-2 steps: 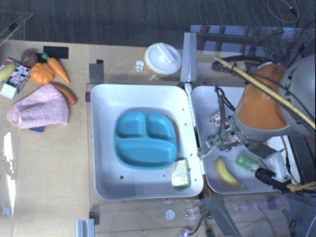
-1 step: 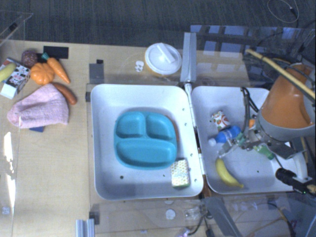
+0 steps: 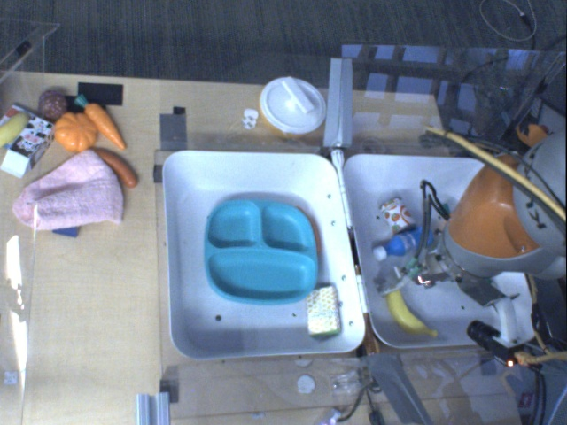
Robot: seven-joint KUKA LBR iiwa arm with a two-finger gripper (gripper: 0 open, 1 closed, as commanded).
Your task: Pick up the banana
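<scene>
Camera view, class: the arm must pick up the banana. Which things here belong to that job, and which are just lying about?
Belong to the job:
banana, in the right bin
gripper, just above it

Just lying about:
blue tray
sponge
white lid
pink cloth
carrot

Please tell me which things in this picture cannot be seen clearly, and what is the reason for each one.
- Gripper, camera view: small, with cables across it; whether its fingers are open or shut cannot be told.
- Right bin: its right part is hidden by the arm.
- Small items above the banana, a white-orange toy and a blue object: too small to identify.
- Objects at the left edge: cut off by the frame.
</scene>
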